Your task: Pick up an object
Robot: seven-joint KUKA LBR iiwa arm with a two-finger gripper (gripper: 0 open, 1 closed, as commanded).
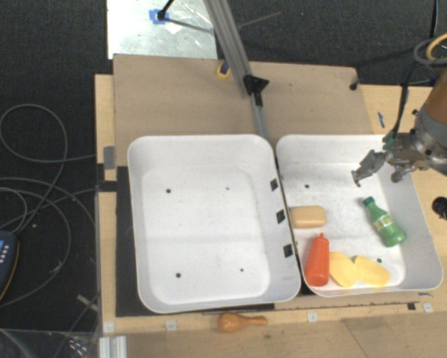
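Gripper (377,167) over my right bin's (320,155) upper right part, fingers spread, nothing between them. Green bottle (383,221) lies just below it. Tan block (307,216), red bottle (318,259) and two yellow pieces (357,270) sit lower left of that.

Two bins side by side on the bench (178,99): left bin (145,200), right bin (313,155). In the right bin, the block (307,216) lies near the dividing wall. The bottle (385,223) lies toward the right wall. Along the front wall, the tube (318,259) is left of two rounded pieces (357,270), touching. The gripper (378,167) is above the right bin's rear right, apparently clear of the bottle. A small item (242,321) lies on the bench before the bins.
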